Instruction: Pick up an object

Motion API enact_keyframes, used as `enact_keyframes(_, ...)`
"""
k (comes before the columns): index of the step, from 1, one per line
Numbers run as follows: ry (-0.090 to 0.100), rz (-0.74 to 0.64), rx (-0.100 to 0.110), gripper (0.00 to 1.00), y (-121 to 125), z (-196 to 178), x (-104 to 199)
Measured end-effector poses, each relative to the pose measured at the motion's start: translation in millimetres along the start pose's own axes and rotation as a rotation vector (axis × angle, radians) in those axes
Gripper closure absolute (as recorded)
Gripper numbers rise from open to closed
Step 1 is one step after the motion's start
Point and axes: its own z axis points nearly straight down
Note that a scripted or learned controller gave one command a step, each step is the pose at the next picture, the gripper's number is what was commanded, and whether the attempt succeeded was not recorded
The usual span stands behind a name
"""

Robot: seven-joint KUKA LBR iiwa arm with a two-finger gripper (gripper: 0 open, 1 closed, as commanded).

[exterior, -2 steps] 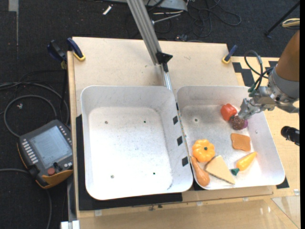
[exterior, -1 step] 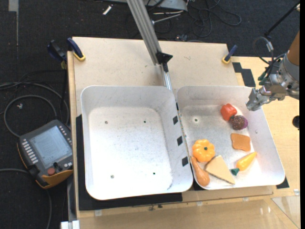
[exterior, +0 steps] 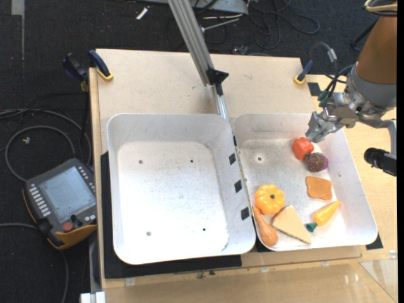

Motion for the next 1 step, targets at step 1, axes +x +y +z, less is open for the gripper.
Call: enact_keyframes(1,0.002,-0.001,0.004,1.00,-2.3,4.6,50.5)
